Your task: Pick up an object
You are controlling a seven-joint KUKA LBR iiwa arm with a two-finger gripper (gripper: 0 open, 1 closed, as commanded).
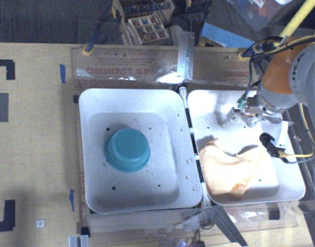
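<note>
Nearest you, the yellow cloth (230,170) lies crumpled in the right bin (291,192), long axis running left to right, bulk toward the near wall. Your gripper (234,116) hovers above the bin's far left; I can't tell its state. You're at the approach: next, bring it over the cloth and descend.

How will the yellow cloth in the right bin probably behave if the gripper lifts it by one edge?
The yellow cloth lies crumpled and folded in the right bin, so it is probably floppy and would hang and stretch out. It looks thin, so likely light. A pinch on one fold may slip off.
</note>
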